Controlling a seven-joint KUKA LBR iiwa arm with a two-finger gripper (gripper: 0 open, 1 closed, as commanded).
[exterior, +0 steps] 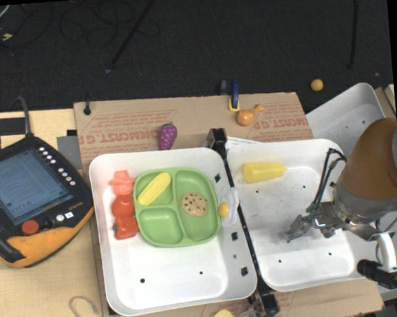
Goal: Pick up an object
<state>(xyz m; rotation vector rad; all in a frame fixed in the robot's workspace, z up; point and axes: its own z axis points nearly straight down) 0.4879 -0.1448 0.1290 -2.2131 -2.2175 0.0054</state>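
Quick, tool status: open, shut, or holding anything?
Tool: low over the right bin, nothing visible between its fingers; open or shut cannot be told from this view.

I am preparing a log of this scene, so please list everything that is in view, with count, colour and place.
Shallow plastic bins: 2, white, side by side, left, right.
Divided plate: 1, green, left bin.
Toy corn cob: 1, yellow, on plate.
Cookie: 1, tan, on plate.
Toy figures: red and pink, left of plate.
Tapered block: 1, yellow, right bin.
Toy grapes: 1, purple, cardboard behind bins.
Pendant: 1, black-orange, far left.
Gripper: 1, grey, over right bin.
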